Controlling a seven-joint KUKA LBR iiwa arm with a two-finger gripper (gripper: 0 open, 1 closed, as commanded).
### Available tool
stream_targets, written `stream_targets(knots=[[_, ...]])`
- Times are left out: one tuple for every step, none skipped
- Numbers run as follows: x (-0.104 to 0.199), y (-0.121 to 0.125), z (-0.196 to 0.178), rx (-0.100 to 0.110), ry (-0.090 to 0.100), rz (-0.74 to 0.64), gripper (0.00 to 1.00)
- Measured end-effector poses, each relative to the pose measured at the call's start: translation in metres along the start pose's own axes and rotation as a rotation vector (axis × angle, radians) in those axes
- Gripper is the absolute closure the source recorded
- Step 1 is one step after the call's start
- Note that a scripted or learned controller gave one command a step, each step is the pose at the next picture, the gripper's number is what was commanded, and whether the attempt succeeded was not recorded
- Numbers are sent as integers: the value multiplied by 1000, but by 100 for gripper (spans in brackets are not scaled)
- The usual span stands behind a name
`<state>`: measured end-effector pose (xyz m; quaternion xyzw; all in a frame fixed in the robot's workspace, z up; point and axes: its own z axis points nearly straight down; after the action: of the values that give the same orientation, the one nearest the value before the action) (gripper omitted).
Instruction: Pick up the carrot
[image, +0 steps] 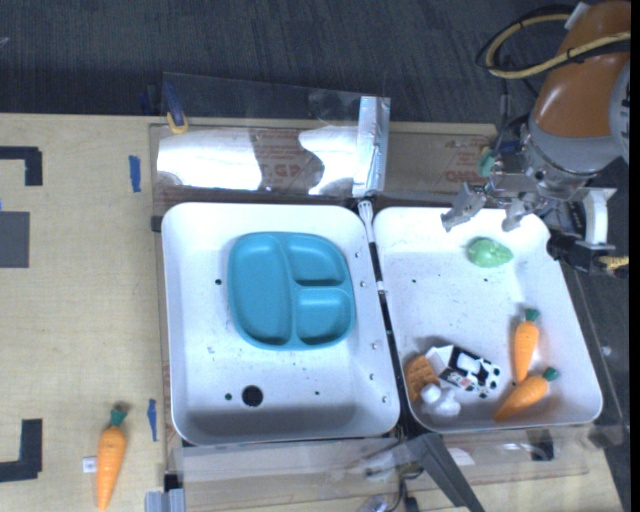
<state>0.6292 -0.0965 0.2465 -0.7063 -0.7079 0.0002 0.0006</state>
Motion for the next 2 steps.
stream_targets(knots=[[-51, -151, 44, 2, -1, 65, 0], [-101, -149, 152, -3, 1, 98, 0]])
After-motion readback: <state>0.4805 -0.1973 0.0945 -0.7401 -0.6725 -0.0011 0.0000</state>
